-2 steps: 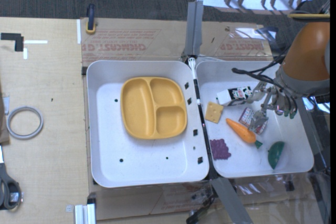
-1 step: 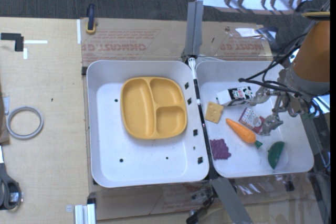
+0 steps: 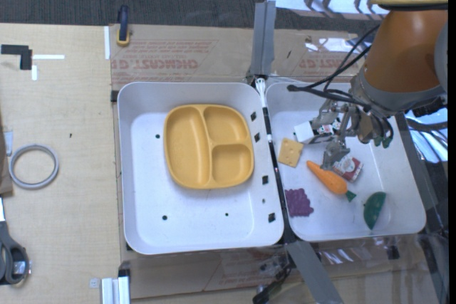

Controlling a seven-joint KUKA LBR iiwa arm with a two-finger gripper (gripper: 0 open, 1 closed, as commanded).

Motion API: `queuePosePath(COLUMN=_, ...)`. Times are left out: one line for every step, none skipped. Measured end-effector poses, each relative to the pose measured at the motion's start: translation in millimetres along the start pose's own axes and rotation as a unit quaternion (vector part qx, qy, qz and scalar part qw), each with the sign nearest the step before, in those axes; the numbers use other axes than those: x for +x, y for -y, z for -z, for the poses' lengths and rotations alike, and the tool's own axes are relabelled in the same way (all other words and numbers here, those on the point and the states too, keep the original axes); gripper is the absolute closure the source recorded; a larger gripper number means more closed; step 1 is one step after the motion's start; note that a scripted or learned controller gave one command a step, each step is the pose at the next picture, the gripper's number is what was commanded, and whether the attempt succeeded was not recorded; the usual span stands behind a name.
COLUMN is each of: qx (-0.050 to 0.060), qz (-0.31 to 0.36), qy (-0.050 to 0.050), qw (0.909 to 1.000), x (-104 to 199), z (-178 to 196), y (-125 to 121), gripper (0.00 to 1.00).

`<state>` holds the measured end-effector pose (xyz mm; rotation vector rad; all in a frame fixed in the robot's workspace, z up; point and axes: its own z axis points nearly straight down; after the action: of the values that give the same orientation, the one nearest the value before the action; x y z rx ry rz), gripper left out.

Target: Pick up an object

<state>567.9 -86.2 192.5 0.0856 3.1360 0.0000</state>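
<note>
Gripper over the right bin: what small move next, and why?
Probably a short drop straight down. The gripper hangs in the right bin just above the carrot, beside a small red and white item, with nothing seen between its fingers. The carrot lies apart from the cracker and grapes, so it looks the nearest target.

tape ring (image 3: 33, 166), blue clamp (image 3: 123, 23), scissors (image 3: 11, 260)

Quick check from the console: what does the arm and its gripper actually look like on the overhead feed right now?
The arm enters from the right as a bulky rounded segment, orange on top with grey beneath. Thin black cables loop from it toward the wrist. The gripper is a small metallic grey assembly with dark parts and a white tag bearing a red mark, above the right bin.
</note>
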Motion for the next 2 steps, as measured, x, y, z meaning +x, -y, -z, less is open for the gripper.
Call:
queuePosePath(qx=0.0, qz=0.089, qy=-0.001, qw=0.996, x=18.4, z=-44.2, y=66.0, gripper=0.0)
queuePosePath(qx=0.001, qz=-0.046, qy=0.003, qw=0.9989, x=-30.1, z=-95.3, y=127.7, gripper=0.0)
